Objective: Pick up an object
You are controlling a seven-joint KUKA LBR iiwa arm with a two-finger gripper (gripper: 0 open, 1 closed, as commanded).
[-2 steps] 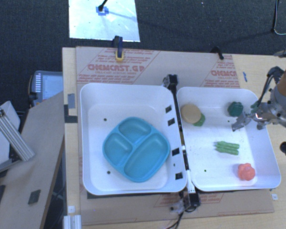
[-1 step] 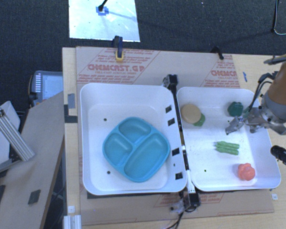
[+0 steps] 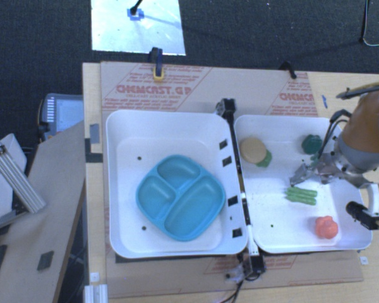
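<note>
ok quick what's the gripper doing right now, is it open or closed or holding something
Gripper: low in the right bin, just above the green bean pod; nothing visibly held, and open or closed cannot be told.

robot lab, white bins (image 3: 177, 122), clamped bench (image 3: 202, 84)

Blue tray (image 3: 180, 197), orange toy (image 3: 326, 227)

Right bin (image 3: 284, 242) holds a tan-and-green burger (image 3: 255, 151), a dark green toy (image 3: 312, 144), a flat green bean pod (image 3: 301, 196), and an orange-red fruit (image 3: 326, 227).
</note>
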